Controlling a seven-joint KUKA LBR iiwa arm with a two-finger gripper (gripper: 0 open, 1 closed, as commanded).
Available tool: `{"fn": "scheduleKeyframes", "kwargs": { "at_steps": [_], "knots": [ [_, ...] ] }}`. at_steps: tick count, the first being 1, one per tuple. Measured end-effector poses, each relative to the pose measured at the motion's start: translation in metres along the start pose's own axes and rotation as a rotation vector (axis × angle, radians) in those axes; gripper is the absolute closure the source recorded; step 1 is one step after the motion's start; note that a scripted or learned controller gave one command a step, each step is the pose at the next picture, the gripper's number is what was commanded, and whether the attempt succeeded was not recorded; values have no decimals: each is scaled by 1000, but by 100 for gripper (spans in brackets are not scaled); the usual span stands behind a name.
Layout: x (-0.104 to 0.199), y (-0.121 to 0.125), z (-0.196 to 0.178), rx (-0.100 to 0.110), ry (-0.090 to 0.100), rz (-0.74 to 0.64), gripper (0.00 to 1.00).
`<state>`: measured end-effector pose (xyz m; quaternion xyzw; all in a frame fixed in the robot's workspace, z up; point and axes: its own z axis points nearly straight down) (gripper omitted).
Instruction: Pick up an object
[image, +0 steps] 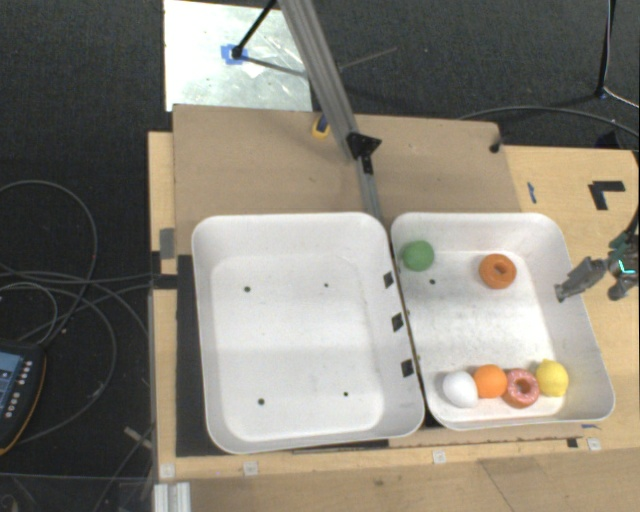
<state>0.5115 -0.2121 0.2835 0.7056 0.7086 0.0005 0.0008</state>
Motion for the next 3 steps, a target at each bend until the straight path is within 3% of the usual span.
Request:
{"fn": "scheduleKeyframes", "kwargs": {
  "at_steps": [3],
  "knots": [
    [-5, -2, 149, 4, 1, 3, 0]
  ]
}}
